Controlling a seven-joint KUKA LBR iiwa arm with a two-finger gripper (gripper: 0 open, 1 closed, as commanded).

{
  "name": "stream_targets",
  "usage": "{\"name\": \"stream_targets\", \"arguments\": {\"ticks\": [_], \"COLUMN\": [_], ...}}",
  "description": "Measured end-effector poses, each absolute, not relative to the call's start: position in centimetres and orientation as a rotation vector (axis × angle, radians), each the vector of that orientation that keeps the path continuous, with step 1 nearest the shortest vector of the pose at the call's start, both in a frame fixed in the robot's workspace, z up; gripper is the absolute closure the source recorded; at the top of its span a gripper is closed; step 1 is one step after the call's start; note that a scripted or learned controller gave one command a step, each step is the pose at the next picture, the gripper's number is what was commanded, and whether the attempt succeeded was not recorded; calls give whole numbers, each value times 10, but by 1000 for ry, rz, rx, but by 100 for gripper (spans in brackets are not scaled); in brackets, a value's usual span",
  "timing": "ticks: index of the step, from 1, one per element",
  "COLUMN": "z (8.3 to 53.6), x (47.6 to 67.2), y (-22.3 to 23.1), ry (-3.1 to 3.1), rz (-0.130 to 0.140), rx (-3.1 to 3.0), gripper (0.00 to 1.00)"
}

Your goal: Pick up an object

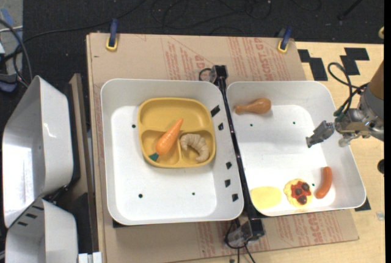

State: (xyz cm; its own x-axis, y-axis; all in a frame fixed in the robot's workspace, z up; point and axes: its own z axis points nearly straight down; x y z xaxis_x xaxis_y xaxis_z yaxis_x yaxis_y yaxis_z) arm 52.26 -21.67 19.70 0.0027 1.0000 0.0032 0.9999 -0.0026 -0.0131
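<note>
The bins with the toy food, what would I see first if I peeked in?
Probably the bright yellow plate in the left bin, with an orange carrot and a pale shrimp lying in its compartments. In the right bin a chicken drumstick lies near the far wall, and a sausage, a little pizza and a yellow disc sit along the near edge. The gripper hangs over that bin's right side.

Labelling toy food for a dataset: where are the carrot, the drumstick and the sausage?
carrot (pixel 169 137), camera view, mid-body
drumstick (pixel 255 107), camera view, meaty end
sausage (pixel 324 183), camera view, middle
</note>
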Motion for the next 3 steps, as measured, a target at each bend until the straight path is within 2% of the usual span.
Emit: {"name": "stream_targets", "arguments": {"ticks": [1,2,3], "z": [204,161,113], "x": [526,528,519], "y": [-216,-215,-210], "ry": [-2223,-2219,-2217], "rz": [1,3,3], "rx": [-2220,-2220,-2220], "gripper": [0,0,0]}}
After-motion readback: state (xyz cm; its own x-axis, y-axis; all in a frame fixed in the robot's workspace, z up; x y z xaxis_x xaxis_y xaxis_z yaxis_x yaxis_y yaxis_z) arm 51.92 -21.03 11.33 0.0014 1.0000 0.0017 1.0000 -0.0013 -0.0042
